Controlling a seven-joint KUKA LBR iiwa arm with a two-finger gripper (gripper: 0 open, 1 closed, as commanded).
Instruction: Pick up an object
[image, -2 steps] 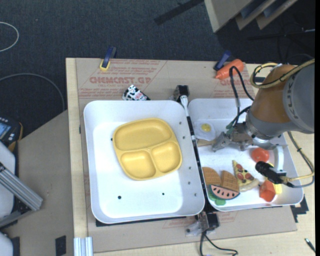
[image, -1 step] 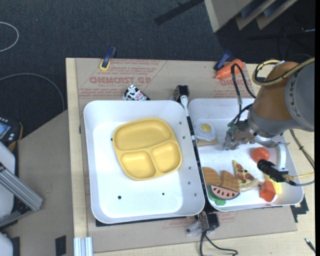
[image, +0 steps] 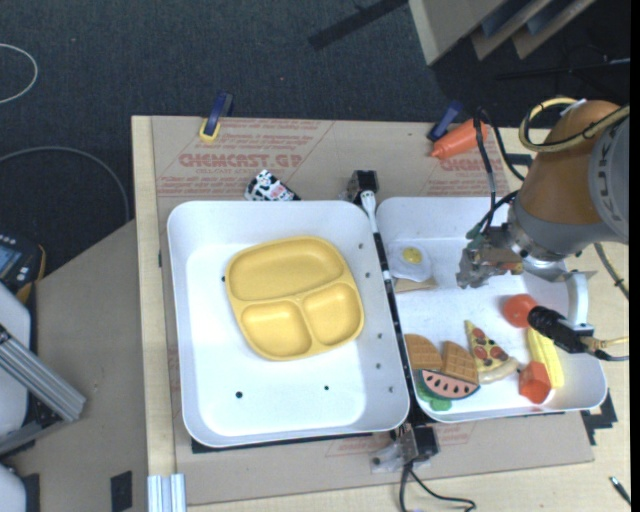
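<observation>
My gripper (image: 482, 266) hangs over the back part of the right bin (image: 440, 212), just right of a toy fried egg (image: 411, 258). I see nothing held in it. Toy foods lie in the front half of that bin: a pizza slice (image: 487, 350), a watermelon slice (image: 447, 386), a brown waffle piece (image: 428, 354), a yellow banana (image: 546, 360), a red tomato-like piece (image: 517, 309) and another red piece (image: 534, 384). The wrist hides part of the bin floor below it.
The left bin (image: 200, 330) holds a yellow divided plate (image: 294, 297). On the bench behind the bins are a black-and-white item (image: 270, 187), a blue-yellow clamp (image: 213, 118) and an orange clamp (image: 455, 138). The bin walls meet in a ridge (image: 385, 290).
</observation>
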